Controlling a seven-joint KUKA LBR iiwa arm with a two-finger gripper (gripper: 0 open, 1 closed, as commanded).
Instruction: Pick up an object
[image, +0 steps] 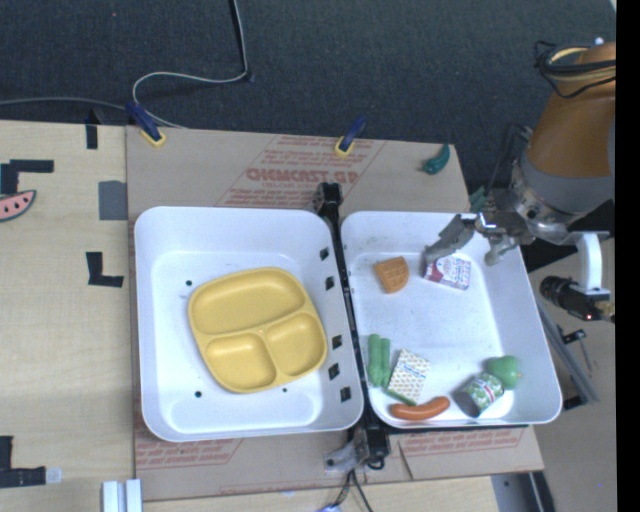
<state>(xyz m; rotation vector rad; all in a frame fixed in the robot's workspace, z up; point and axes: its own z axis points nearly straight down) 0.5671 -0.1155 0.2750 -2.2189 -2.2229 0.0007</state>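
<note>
1. While the arm (570, 130) reaches in from the right, its gripper (470, 240) hangs over the upper part of the right bin (530, 330); the fingers are spread apart, with nothing between them.
2. One finger (445, 243) points down-left, its tip just beside a small white carton with red print (450, 271), which lies on the bin floor. Contact cannot be judged.
3. An orange-brown bread-like piece (392, 275) sits left of the carton, apart from it.
4. Along the bin's near edge: a green vegetable piece (379, 360), a patterned packet (408, 375) touching it, a red-orange sausage (420, 408), a green can (483, 393) and a green round item (504, 370) just beside the can.
5. Left bin (160, 300) holds a yellow divided plate (258, 328), lying flat.
6. Both bins rest on cardboard (240, 170) held by yellow clamps (350, 138).
</note>
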